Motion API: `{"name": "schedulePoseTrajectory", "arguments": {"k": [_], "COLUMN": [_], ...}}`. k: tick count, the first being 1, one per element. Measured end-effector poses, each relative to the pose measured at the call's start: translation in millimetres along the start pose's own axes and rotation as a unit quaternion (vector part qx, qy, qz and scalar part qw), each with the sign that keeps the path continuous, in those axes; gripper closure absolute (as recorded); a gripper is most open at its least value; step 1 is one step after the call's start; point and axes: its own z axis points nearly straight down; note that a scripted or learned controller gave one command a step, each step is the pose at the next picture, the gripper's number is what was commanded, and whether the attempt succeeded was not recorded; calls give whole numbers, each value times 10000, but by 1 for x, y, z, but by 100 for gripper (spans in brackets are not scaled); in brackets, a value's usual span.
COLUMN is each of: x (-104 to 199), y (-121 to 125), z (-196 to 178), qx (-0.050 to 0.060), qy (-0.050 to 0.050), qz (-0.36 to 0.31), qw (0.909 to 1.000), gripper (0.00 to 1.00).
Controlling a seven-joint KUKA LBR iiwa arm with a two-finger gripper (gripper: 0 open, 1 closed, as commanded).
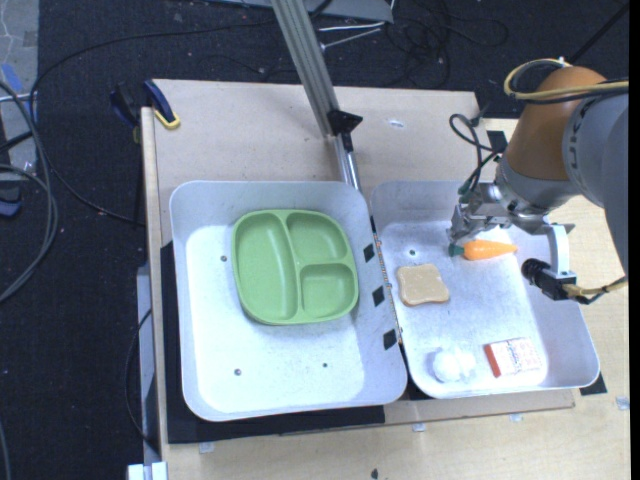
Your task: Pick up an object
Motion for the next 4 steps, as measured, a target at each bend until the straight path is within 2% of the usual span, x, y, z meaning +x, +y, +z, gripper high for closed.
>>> {"name": "schedulePoseTrajectory", "arguments": {"k": [1, 3, 4], "x": [-8, 0, 52], "y": [4, 10, -5], "z": [-62, -168, -151], "qx": [125, 120, 168], "qy": [67, 67, 86], "qz": [2, -14, -33], "qw": [9999, 9999, 9998], "gripper": [100, 100, 100]}}
